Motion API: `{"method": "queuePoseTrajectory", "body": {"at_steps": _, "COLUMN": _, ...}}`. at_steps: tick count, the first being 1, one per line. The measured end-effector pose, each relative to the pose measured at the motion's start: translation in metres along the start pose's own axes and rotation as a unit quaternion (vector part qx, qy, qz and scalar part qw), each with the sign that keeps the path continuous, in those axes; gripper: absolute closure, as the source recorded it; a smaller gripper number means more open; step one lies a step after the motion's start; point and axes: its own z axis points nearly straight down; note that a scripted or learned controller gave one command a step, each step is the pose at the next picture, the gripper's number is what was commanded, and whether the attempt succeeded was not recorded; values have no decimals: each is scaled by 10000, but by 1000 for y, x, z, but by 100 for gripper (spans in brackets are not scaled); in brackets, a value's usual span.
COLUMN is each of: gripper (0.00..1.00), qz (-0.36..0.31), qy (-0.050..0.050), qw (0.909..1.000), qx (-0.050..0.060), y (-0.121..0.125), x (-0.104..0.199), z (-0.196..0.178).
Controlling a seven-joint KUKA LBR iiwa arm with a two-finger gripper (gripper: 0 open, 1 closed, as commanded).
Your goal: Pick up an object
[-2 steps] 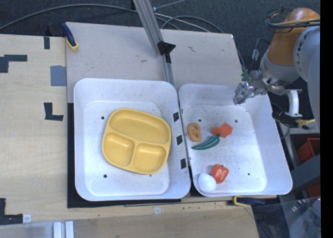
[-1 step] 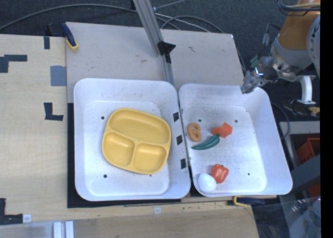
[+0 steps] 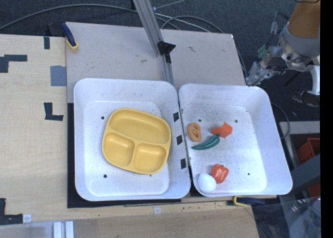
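Camera view: task judged barely begun, nothing lifted. Metal two-finger tool [image 3: 255,76] poised off the right white plastic bin [image 3: 270,143], just beyond its far right corner; open or clenched, cannot tell. Inside, all resting: orange slice-shaped toy [image 3: 194,132], green pepper toy [image 3: 207,143], two red pepper toys [image 3: 222,130] [image 3: 219,172], white egg-shaped ball [image 3: 207,182] at near edge. Yellow three-compartment plastic plate [image 3: 136,141] in left white bin [image 3: 83,143].
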Motion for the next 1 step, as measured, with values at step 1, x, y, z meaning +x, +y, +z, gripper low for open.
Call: {"method": "queuePoseTrajectory", "body": {"at_steps": 1, "gripper": 100, "qz": -14, "qy": 12, "qw": 10000, "qx": 27, "y": -4, "x": 47, "z": 4}}
